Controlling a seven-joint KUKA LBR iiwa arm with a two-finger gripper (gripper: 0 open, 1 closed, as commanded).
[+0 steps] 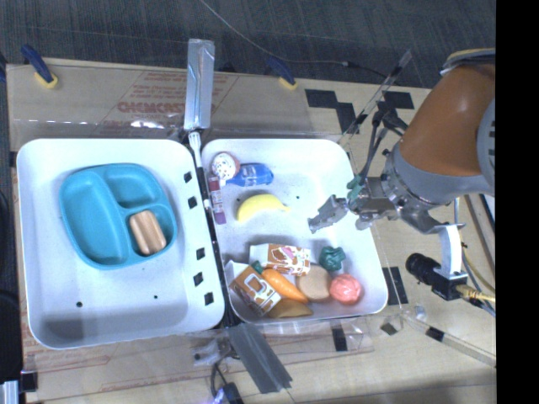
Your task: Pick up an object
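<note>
My gripper (327,217) hangs over the right side of the right bin (313,171), and nothing shows in its grasp. A yellow banana (259,204) lies to its left. A small green item (332,257) and a pink peach (345,289) sit just below it. Along the bin's front lie a printed snack packet (289,259), a carrot (285,286), a brown box (253,289) and a tan round piece (314,286). Near the back left rest a blue item (254,175), a white speckled ball (222,166) and a purple stick (218,202).
The left bin (50,310) holds a blue divided plate (101,217) with a brown sausage roll (148,231) in its right compartment. The arm's orange band (446,124) and grey wrist stand over the right bin's right rim. Cables run at the back right.
</note>
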